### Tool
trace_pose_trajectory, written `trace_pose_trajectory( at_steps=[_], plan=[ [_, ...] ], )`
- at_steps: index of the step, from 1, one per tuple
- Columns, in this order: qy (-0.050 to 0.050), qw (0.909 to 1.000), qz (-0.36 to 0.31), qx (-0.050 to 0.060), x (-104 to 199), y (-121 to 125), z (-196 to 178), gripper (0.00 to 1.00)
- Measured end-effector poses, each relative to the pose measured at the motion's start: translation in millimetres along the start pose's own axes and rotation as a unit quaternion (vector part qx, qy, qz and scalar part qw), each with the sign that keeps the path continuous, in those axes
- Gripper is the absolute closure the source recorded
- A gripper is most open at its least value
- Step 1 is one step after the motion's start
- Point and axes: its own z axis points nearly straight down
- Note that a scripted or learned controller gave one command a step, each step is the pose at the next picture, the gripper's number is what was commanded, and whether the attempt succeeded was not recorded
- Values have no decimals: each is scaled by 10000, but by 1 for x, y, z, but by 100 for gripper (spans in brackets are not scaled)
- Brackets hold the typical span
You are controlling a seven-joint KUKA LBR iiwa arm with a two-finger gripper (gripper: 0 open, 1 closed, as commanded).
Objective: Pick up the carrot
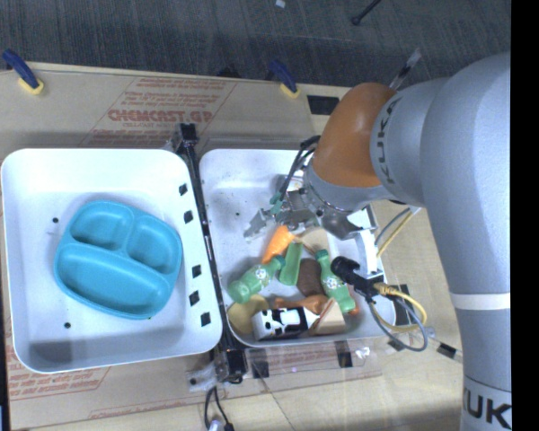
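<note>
Gripper poised over the carrot in the right bin.

The orange carrot lies near the middle of the right bin, at the upper edge of a crowded heap: a green bottle just below it, a second green piece touching its right side, a black-and-white toy near the front wall. The fingers appear spread apart just above and left of the carrot, with nothing between them. The left bin holds a blue tray. Risks, as judged: the fingers may close off-centre and push the carrot aside, or catch the adjoining green piece instead, because the items crowd together and the arm hides part of the heap.
</note>
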Motion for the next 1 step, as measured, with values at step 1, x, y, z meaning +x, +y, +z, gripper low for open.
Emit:
trace_pose_trajectory(
  at_steps=[1],
  plan=[
    [8,9977,680,-46,-30,-14,35,0]
  ],
)
